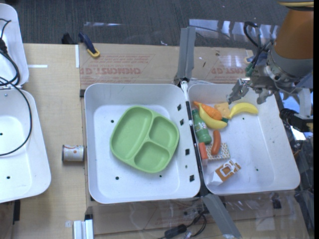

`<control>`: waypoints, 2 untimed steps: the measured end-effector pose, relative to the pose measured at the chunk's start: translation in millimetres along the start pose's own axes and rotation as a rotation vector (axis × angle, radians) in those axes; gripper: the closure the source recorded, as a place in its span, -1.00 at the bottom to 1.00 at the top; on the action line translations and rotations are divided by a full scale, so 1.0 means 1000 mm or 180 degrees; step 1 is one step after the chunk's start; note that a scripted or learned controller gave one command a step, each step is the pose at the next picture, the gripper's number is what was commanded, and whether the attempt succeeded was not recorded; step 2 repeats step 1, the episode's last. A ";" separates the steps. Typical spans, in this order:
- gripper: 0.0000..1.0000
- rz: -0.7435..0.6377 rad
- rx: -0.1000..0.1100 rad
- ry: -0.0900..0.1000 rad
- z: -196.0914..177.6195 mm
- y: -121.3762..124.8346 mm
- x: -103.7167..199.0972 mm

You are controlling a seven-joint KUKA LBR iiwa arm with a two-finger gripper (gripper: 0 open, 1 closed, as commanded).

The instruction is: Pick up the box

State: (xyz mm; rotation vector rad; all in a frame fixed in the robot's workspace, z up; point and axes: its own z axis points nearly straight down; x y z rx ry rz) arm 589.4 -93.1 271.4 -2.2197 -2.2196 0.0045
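Observation:
The box (228, 170) is small, orange and white, and lies tilted near the front edge of the right bin (271, 153). My gripper (250, 92) hangs over the far part of that bin, well behind the box. Its fingers (238, 90) are spread open with nothing between them. A yellow banana (242, 109) lies just below the fingertips.
Left of the box is a pile: a second banana (213, 122), an orange carrot (211, 111), a green bottle (201, 127), a red sausage (215, 142) and a speckled block (219, 151). A green divided plate (144, 139) lies in the left bin (99, 133). A small can (73, 153) rests on the bench.

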 end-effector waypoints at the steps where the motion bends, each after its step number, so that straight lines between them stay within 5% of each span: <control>1: -1.00 -0.0002 0.0000 -0.0002 0.000 0.000 0.000; 2: -1.00 -0.0002 0.0000 -0.0002 0.000 0.000 0.000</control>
